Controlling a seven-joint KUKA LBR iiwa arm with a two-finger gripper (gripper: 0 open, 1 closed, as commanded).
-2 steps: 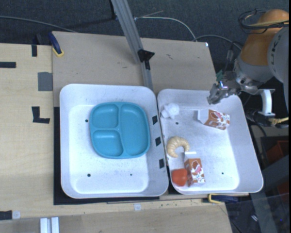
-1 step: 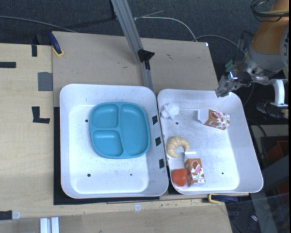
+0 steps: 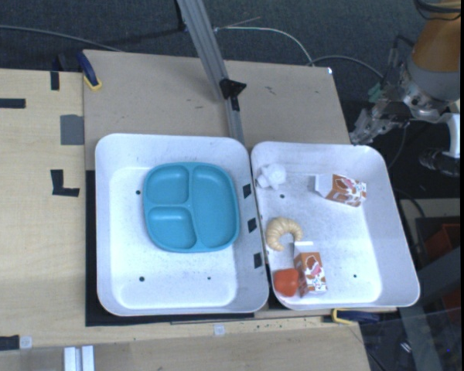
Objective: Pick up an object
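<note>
In the camera view, the gripper (image 3: 369, 124) is seen off the right bin's (image 3: 387, 230) far corner, and whether it is released or clenched cannot be told. The croissant (image 3: 283, 233), carton (image 3: 310, 273) and red ball (image 3: 287, 283) lie crowded at the near-left wall, so a grasp there could be spoiled by neighbours. The left bin (image 3: 116, 207) bears a blue plate (image 3: 192, 207); dark floor is seen beyond the bench (image 3: 31, 207)
</note>
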